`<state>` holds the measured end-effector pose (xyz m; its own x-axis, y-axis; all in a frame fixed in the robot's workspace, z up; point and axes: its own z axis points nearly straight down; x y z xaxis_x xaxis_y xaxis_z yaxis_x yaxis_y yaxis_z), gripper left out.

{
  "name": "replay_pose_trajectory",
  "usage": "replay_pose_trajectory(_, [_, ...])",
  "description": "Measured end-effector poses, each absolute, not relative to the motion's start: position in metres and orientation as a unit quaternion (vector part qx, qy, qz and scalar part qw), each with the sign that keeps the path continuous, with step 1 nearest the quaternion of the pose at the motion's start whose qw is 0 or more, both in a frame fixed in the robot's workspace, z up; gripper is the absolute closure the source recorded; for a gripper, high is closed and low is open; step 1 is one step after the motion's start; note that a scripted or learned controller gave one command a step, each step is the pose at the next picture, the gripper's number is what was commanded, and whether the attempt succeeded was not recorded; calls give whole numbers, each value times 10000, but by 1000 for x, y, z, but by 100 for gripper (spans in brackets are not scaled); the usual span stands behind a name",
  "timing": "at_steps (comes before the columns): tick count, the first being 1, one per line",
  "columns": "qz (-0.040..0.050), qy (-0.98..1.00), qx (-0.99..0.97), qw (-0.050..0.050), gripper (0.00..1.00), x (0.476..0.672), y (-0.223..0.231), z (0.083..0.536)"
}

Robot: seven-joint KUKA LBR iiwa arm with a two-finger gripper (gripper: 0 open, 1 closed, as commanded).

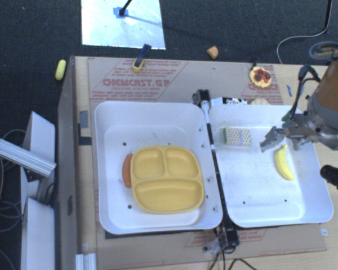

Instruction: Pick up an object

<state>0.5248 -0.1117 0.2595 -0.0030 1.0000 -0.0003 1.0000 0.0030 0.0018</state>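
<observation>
The banana [284, 163] lies in the right bin [270, 207], toward that bin's right side, its length running roughly up and down the view with a slight slant. It rests flat on the white floor, free of the walls.

Just above its top end hangs the gripper [283, 136], coming in from the right on the grey arm [332, 100] with its orange band. One grey finger [270, 140] juts out to the left of the banana's tip and another part sits nearer the wrist; the banana is not between them, and nothing else is seen gripped. How wide the fingers stand apart cannot be made out from this slant.

To the left of the gripper, in the same bin near its upper left corner, lies a small sponge [237, 135], pale with a dotted green pattern, well apart from the banana.

The left bin [110, 151] holds a yellow tray [167, 180] with three compartments, set near its middle. A hot dog [127, 170], orange-red, lies along the tray's left edge, touching or just beside it.

Both bins sit on a cardboard sheet [158, 80] with red print. On that sheet, beyond the right bin, rests a small toy pizza [261, 76]; a yellow and blue clip [141, 58] sits at the far edge above the left bin. On the dark carpet lie a yellow item [60, 70], an orange crumb-like piece [213, 52] and a shiny metal plate [121, 16].
</observation>
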Motion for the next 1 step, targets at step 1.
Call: replay_pose_trajectory(1, [3,7071,7071,17,0,534,-176,273])
